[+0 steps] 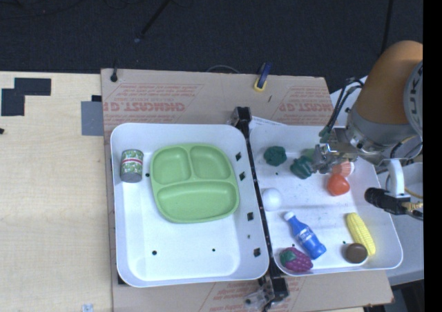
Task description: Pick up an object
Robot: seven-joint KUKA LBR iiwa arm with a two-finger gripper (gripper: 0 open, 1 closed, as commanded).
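My gripper (326, 159) hangs low over the back of the right bin (387, 262), below the orange-banded wrist. A teal-green object (302, 168) lies right against its left side; I cannot tell whether it is gripped. A red-orange tomato (338, 185) sits just below the gripper. Further left is a dark green vegetable (275, 155). Toward the front lie a white ball (271, 198), a blue bottle (306, 235), purple grapes (295, 260), a yellow corn cob (360, 232) and a brown round piece (356, 253).
The left bin (131, 248) holds a green divided plate (195, 183) and a small can (131, 165) at its left wall. A black divider (253, 186) runs between the bins. Cardboard (179, 100) lies under both bins.
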